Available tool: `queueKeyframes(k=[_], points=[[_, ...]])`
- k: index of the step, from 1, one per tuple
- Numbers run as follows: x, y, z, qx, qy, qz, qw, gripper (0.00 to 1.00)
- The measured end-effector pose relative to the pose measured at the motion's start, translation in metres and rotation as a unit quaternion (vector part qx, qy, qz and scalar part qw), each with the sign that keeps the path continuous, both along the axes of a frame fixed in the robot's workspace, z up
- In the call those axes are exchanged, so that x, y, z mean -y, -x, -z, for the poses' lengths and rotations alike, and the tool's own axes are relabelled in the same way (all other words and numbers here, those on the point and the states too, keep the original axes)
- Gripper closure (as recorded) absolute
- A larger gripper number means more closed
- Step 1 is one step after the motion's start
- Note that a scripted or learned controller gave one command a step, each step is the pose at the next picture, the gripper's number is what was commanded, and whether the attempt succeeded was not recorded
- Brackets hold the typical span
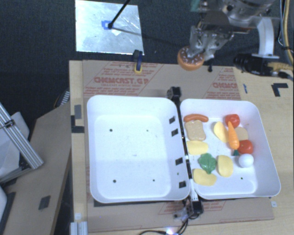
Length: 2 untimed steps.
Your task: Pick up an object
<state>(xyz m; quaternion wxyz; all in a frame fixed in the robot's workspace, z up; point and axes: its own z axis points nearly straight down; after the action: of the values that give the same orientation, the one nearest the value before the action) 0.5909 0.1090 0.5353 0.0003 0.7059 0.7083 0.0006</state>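
Camera view: fingers [198, 51] clamp a donut [191, 60] hanging just below them; a shallow grip could drop it onto the bench [138, 87].

The arm's end [241, 11] shows at the far right as a rounded casing of pale grey metal with a dull sheen; under it sits a darker, boxy wrist block; the pincer [202, 46] is of bare silvery metal, with thin fingers [196, 45] and small dark gaps between its parts; a white curved bracket or tube [265, 36] stands at its right; thin cables trail beside that at the far right edge.
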Motion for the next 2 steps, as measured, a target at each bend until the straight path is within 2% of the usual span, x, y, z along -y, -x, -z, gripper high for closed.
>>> queueKeyframes(k=[1, 2], points=[[-0.0237, 0.1074, -0.0015, 0.001, -0.0015, -0.002, 1.0000, 1.00], [-0.0254, 0.1046, 0.0003, 0.000, -0.0003, -0.001, 1.0000, 1.00]])
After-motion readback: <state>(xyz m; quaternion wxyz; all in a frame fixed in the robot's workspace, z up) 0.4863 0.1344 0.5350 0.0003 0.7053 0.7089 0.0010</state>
